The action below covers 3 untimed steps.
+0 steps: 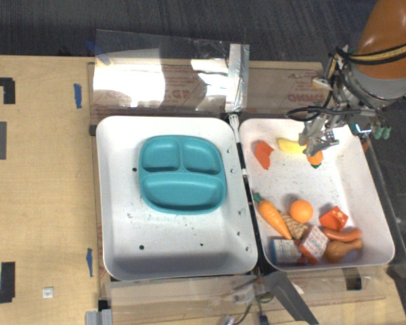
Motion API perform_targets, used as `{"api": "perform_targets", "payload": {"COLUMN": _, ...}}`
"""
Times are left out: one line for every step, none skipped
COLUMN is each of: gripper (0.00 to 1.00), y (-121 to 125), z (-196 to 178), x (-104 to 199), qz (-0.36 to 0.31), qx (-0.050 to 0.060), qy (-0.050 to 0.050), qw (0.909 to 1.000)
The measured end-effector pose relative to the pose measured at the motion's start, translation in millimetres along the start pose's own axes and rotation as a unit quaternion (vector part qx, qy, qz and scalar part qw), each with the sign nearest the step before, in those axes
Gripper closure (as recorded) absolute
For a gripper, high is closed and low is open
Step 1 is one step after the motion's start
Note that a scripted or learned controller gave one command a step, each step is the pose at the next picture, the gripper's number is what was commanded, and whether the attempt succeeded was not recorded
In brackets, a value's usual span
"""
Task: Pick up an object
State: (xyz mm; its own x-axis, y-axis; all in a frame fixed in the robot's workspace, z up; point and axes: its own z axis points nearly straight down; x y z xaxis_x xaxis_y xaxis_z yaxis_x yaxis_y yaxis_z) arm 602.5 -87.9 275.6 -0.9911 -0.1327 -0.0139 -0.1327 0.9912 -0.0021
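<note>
Small orange object (315, 158) pinched in gripper (314, 149), raised over right bin (379, 202), beside banana (291, 145).

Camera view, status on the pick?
Gripper over right bin, far end. Small orange piece at its fingertips; hold unconfirmed. Banana beside it.

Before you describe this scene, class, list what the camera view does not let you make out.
- Tool: cables and wrist blur together, so its grip on the small orange thing below it is unclear.
- Yellow object: its right end is hidden behind the tool.
- Can: label too small to read.
- Pile in the right bin: brown item is partly covered.
</note>
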Motion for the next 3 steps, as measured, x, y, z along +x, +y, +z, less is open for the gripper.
{"api": "perform_targets", "payload": {"gripper": 1.0, "y": -0.1, "z": 170.7, "x": 68.0, "qz": -0.09, "qx": -0.003, "qy": 0.007, "qw": 0.9959}}
{"api": "perform_targets", "payload": {"gripper": 1.0, "y": -69.1, "z": 79.7, "x": -8.1, "qz": -0.198, "qx": 0.001, "qy": 0.0, "qw": 0.9801}}
{"api": "perform_targets", "payload": {"gripper": 0.0, "y": -68.1, "z": 81.6, "x": -7.5, "qz": -0.199, "qx": -0.001, "qy": 0.001, "qw": 0.98}}
